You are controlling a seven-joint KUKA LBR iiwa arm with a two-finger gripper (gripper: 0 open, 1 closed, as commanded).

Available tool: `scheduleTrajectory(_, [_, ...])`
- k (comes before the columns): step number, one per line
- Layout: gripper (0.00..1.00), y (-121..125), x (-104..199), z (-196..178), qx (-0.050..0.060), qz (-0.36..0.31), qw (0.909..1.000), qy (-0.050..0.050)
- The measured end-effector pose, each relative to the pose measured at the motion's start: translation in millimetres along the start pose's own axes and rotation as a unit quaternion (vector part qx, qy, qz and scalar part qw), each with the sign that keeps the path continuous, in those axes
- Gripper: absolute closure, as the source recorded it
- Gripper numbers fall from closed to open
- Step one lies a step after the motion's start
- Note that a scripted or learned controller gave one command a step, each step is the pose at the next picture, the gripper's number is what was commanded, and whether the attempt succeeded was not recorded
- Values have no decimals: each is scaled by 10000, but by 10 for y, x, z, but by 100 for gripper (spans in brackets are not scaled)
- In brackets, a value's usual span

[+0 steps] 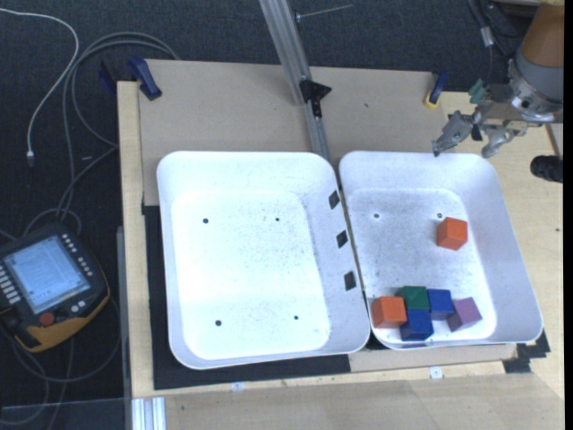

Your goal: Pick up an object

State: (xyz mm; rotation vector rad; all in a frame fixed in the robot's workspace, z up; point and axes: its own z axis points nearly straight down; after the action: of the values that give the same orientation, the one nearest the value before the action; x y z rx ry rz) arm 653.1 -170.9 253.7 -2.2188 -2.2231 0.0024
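Presently the gripper (466, 141) hangs above the far rim of the right bin (506, 200), near that bin's upper right corner. Jaws spread apart, two fingers splayed outward and down, nothing between them. Grey arm with its orange band (543, 34) enters from the upper right.

Right bin: one orange cube (452, 233) sits alone on the bin floor, towards the right side, below the jaws and apart from them. Well apart from it, a cluster is packed along the near wall: a second orange block (389, 311) at the left end, a green block (414, 296) just beside it, a blue block (440, 302) next along, a purple block (466, 312) at the right end, tilted. A darker blue block (415, 326) lies in front of the green one, against the rim. The cluster's pieces touch or nearly touch.

Left bin (179, 177): speckled white floor, four small dark dots.

Between the bins, three black clips (341, 238) along the shared edge. A metal post (285, 34) slants up from the far side of the counter (224, 106). Blue clamps (143, 77) on the far left corner. A handheld pendant (43, 280) lies off the counter to the left, cables trailing.
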Motion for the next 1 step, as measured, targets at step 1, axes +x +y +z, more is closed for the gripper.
scheduleTrajectory(1, [0, -507, -423, 452, 31, 35, 10000, 6])
